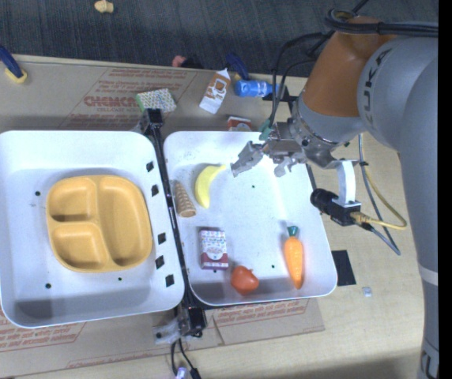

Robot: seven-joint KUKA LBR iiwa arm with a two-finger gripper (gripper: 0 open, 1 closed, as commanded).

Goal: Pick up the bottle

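1. Bottle: small and blue, with a paler patch on its side, lying on its side on the worktop. It sits in the upper middle of the frame, outside both bins and just above the top rim of the right bin. Its right end runs in behind dark cables by the arm. Cap and label detail are too small to make out.
2. Beside the bottle, to its left, lies a small white and brown carton. Further left, a green patterned packet lies near the top corners of the two bins.
3. Gripper: over the upper part of the right bin, below the bottle and apart from it. Its two fingers stand apart with nothing between them.
4. Arm: grey with an orange band, entering from the right of the frame and covering the right bin's upper right corner.
5. Right bin contents:
   - a banana at upper left, just left of the gripper;
   - a cone near the left wall, just beside the banana;
   - a red and white box at lower centre;
   - a red fruit near the bottom wall, just beside the box;
   - a carrot at lower right, green top pointing up the frame.
6. Left bin: holds a yellow divided plate, lying flat near its centre.
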